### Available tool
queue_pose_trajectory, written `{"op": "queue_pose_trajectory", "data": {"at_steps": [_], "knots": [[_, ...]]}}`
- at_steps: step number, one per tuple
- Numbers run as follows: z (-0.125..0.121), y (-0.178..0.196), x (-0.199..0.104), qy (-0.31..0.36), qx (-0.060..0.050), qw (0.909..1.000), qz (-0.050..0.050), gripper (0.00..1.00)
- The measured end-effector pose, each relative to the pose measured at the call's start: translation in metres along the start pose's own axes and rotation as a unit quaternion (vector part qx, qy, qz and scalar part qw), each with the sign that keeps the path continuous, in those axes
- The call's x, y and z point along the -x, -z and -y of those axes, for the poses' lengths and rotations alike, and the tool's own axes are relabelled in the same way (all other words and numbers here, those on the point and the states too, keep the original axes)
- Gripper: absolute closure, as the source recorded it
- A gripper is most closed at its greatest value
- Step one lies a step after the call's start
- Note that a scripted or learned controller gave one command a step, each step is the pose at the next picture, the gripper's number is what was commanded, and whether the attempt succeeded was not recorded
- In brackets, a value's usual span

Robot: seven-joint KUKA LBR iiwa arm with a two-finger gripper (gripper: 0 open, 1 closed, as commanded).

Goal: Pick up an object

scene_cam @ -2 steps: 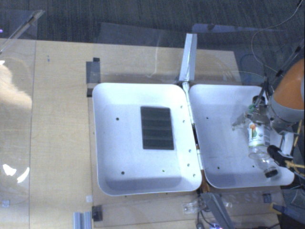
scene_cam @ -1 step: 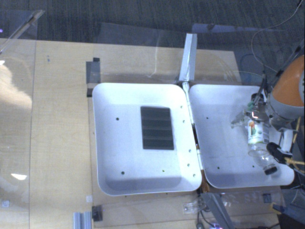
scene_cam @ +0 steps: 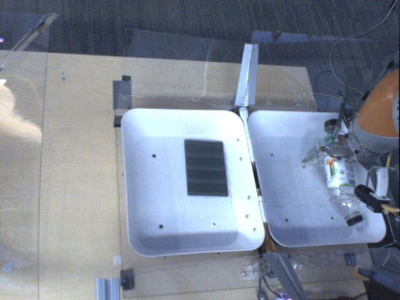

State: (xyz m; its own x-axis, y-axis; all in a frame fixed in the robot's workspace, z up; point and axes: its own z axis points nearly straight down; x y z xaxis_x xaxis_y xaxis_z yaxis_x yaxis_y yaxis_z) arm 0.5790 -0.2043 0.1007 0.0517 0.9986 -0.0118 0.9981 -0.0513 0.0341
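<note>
A: So, is the pickup done?
B: Not yet. The bottle [scene_cam: 337,175] lies in the right bin [scene_cam: 294,192], the gripper [scene_cam: 334,144] just above it.
A: Fingers?
B: Hard to tell whether they're apart.

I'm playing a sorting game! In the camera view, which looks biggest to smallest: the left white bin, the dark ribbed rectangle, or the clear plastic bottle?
1. Left white bin
2. Dark ribbed rectangle, lying inside that bin
3. Clear plastic bottle with the white label, in the right bin
</note>
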Motion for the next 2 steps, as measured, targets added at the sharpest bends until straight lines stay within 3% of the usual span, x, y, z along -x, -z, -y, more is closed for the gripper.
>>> {"op": "queue_pose_trajectory", "data": {"at_steps": [1,2], "knots": [[-0.009,0.000,0.002,0.004,-0.001,1.0000,-0.001,0.00],[-0.011,0.011,0.001,0.007,0.002,1.0000,0.000,1.00]]}}
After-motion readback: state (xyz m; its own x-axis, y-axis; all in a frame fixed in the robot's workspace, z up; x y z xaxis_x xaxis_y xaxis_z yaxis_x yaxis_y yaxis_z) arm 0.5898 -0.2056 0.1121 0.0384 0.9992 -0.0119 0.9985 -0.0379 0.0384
